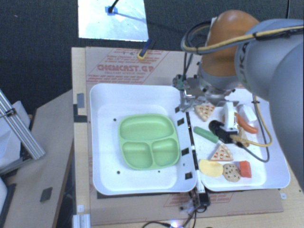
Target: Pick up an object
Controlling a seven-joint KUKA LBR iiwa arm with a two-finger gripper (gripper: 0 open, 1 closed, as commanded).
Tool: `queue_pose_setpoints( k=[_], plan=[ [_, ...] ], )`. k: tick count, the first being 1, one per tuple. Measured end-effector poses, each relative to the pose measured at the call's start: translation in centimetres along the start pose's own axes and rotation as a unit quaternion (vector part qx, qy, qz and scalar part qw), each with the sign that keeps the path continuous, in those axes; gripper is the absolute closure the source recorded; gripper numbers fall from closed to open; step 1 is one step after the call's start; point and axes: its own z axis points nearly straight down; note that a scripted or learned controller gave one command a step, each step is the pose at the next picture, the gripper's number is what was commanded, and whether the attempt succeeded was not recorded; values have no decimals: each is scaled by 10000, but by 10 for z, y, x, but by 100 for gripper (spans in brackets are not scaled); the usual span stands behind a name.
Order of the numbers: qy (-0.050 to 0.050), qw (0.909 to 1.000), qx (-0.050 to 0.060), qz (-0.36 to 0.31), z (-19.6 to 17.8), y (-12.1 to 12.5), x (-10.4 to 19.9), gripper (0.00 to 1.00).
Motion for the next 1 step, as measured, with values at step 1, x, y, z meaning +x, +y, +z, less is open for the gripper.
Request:
queue_pose_setpoints(
  k=[1],
  plan=[
    [1, 10000, 10, 1, 2, 1, 49, 100]
  ],
)
